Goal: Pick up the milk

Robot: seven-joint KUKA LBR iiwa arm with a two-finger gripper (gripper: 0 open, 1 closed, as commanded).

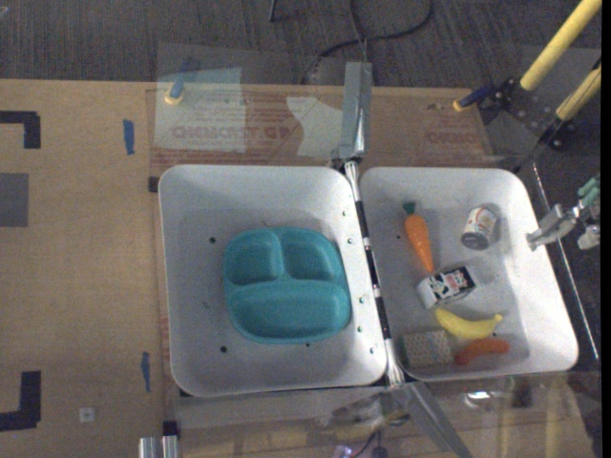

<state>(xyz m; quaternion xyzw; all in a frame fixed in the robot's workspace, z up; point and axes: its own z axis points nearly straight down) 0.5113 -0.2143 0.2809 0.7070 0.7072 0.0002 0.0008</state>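
- Milk carton (447, 286) lying tipped in right bin (535, 346), between carrot (418, 240) and banana (467, 323).
- Gripper (563, 219) poised at bin's right rim, well apart from the carton; grip state impossible to tell.

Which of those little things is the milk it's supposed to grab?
Look in the right bin, not the one holding the teal tray. Near its middle lies the milk, a small white carton with black patches, tipped on its side between the orange carrot and the yellow banana. It is the only boxy black-and-white thing there.
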